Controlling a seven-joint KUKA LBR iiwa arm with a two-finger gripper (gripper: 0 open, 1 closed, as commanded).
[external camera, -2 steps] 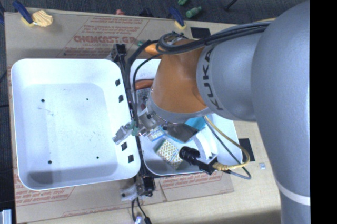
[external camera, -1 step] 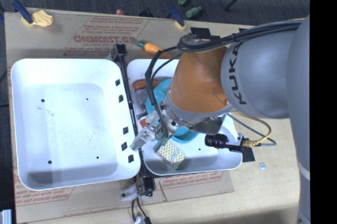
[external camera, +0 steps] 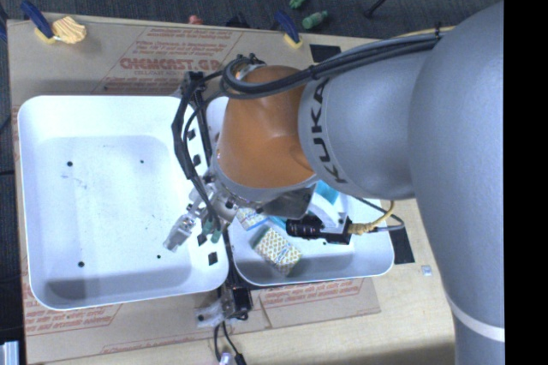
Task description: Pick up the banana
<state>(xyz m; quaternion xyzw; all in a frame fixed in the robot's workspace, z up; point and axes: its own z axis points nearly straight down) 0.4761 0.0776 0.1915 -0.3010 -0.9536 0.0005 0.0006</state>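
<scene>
My gripper (external camera: 183, 231) reaches down at the right side of the left white bin (external camera: 51, 183), close to the wall it shares with the right bin (external camera: 360, 265). Nothing yellow shows at its tip. The arm's orange band (external camera: 261, 132) and grey body (external camera: 402, 115) hang over the right bin and hide most of its floor. Whatever lies under them is hidden.
At the near end of the right bin lie a box with a yellow and white pattern (external camera: 278, 250), a small blue and white packet (external camera: 250, 219) and a blue and white item (external camera: 330, 205). Black cables (external camera: 187, 128) loop along the arm's left side. Blue clamps (external camera: 36, 17) hold the cardboard at the back.
</scene>
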